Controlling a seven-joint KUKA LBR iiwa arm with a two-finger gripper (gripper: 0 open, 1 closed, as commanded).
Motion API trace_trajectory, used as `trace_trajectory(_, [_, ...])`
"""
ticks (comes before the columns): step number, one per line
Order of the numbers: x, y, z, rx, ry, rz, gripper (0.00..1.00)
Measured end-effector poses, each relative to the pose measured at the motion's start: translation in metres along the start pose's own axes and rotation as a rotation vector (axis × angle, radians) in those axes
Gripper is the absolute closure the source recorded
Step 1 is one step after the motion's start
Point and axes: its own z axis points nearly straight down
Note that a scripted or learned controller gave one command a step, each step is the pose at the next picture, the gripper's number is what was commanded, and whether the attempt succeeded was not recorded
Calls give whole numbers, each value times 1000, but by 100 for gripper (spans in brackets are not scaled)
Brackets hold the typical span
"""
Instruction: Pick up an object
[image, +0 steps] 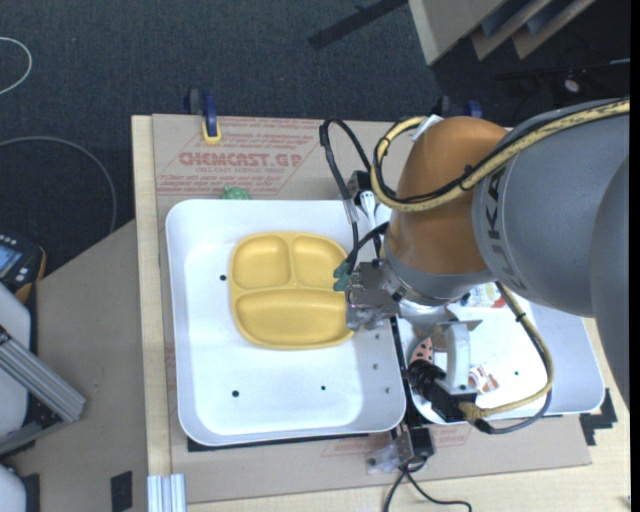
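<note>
Yellow plate (288, 290), with three compartments, lies flat in the left bin (200, 380), toward its far right part; its right rim is close to the wall between the two bins. You see the gripper (362, 298) low at that same rim, touching it or just beside it; probably the edge is the only thin part to pinch on such a wide dish. The arm (450, 200) covers the mechanism from above; I cannot tell how far it is open, or whether it has hold of the rim.
</note>
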Motion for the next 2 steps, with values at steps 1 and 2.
trace_trajectory(1, [-17,1,-209,-24,7,-6,100])
trace_trajectory(2, [34,-3,-51,11,-1,-11,100])
